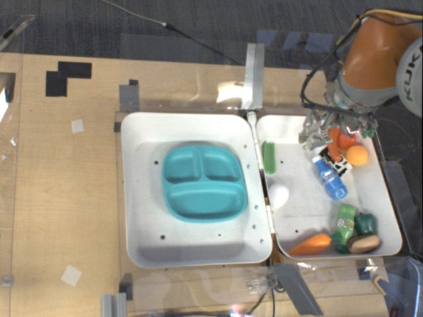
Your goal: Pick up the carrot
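The carrot (pixel 310 244) lay at the near edge of the right bin (pixel 291 177), close to that bin's lower left corner, its orange body stretched roughly left to right with the thicker end toward the cluster of green items (pixel 350 223) and a brown, potato-like piece (pixel 364 244) beside it. The hand (pixel 328 136) hung over the far end of the same bin, near its upper right corner, above a red-orange object (pixel 342 140), an orange ball (pixel 357 156) and a blue bottle (pixel 330 177). So the carrot sat well apart from the hand, toward the camera and slightly left, almost the whole depth of the bin away.

The metal parts under the wrist were tangled with the clutter beneath them, so whether the hand stood wide or narrow could not be told, and nothing could be seen gripped in it.

Judging from this, the coming move would call for travelling down the bin toward the near rim and closing across the carrot's short width, not along its length. The neighbouring green items could get in the way. The left bin (pixel 132 190) held a teal divided plate (pixel 201 181)
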